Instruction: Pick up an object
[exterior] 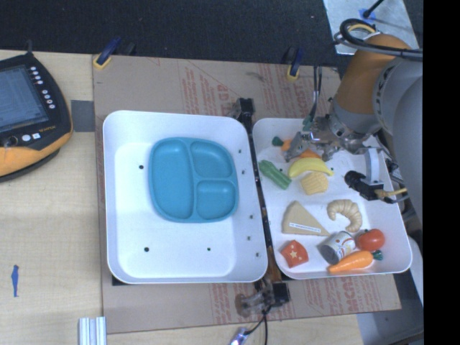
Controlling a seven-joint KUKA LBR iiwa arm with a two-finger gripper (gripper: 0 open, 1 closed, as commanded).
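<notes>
The end effector [314, 141] sits low in the right bin [277, 261], just above the banana [309, 167]; its grip state cannot be told, and the croissant [346, 211] lies nearby

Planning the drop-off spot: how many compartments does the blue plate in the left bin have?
3. The blue divided plate has one long compartment down its left side, one at upper right, and one at lower right.
</notes>
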